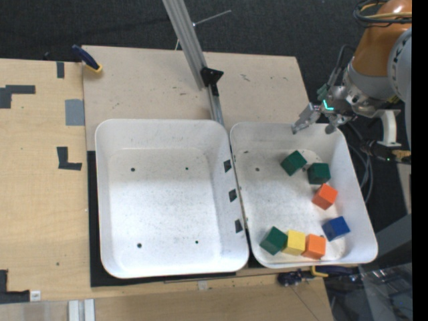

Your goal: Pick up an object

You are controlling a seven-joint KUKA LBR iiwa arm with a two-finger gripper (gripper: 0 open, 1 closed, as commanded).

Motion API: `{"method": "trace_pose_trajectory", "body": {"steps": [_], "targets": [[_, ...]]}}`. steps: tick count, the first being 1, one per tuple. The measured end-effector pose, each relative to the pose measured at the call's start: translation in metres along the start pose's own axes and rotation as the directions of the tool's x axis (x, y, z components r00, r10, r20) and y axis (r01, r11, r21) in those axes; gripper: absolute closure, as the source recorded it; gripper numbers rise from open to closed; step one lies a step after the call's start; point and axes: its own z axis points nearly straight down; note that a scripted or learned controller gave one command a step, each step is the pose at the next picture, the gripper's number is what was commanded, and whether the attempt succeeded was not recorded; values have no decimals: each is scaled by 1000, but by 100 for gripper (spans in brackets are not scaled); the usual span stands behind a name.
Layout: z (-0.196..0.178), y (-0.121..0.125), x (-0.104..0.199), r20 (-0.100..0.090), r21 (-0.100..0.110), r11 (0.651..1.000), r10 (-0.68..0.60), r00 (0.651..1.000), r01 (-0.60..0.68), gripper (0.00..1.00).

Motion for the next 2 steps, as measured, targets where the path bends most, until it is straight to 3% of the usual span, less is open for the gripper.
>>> {"method": "trace_pose_trajectory", "body": {"steps": [1,2], "targets": [[-3,1,0,3,-3,1000,-1,1000,1,0],[44,4,7,2,0,1000,-1,1000,1,0]]}}
